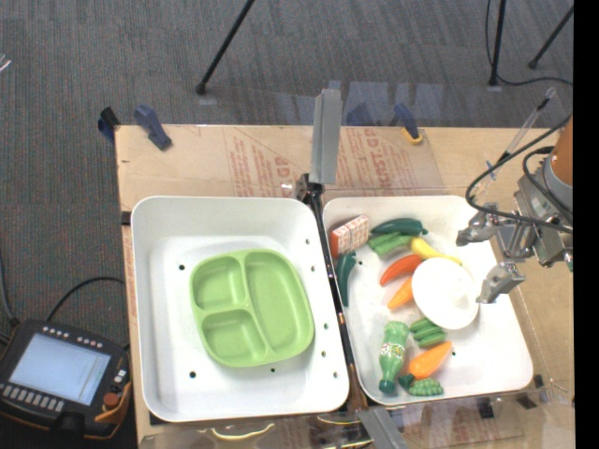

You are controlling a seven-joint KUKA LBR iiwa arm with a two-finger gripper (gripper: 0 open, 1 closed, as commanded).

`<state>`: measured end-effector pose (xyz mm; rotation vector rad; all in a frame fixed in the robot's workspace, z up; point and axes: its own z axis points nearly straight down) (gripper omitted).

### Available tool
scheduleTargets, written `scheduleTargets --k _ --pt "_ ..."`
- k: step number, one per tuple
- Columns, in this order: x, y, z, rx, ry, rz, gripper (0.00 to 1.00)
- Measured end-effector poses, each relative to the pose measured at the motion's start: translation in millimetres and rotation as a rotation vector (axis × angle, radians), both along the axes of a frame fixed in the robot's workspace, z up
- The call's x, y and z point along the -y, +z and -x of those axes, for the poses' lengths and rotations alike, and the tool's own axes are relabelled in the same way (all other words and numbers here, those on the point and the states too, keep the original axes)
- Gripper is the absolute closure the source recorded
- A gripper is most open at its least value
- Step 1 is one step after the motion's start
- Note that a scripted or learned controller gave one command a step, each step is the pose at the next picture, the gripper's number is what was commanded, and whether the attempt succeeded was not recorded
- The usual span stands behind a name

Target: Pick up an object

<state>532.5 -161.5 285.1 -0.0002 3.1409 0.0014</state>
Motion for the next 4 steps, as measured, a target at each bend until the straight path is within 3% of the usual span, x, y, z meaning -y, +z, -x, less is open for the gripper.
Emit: scheduleTargets --k 1,2,3,4 --pt "-13 -161 33 -0.011 0.061 -0.004 0.0" --pt "-55 -197 44 0.004 0.086 0.0 0.0" --pt "-58 -190 44 0.0 0.094 -0.001 1.0" --pt "-67 -193 27 0.008 -0.029 0.018 1.0"
